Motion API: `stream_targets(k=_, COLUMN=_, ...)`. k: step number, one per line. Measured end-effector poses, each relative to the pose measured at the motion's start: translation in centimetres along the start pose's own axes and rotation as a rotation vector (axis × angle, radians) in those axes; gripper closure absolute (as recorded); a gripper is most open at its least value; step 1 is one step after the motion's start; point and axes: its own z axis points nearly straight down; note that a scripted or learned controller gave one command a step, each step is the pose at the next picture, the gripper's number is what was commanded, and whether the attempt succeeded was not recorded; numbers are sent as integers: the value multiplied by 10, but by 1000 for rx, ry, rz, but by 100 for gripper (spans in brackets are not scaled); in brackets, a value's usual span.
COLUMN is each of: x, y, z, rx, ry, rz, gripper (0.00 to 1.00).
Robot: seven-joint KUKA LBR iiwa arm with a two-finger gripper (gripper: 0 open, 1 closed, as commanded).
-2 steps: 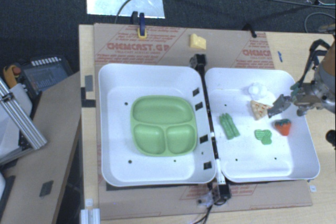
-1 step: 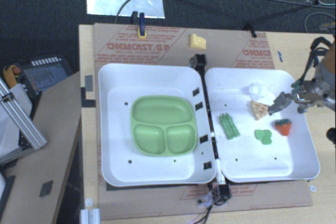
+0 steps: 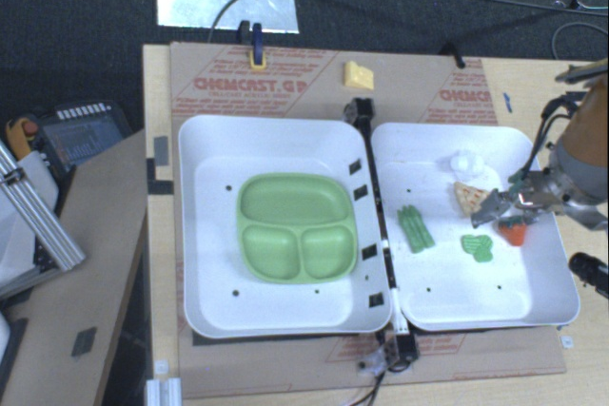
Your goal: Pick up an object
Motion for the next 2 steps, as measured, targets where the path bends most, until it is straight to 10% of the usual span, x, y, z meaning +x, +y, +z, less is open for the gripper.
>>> stream_targets(k=2, x=-3, y=1, z=111, rx=-2, ry=0, rz=0, gripper=0)
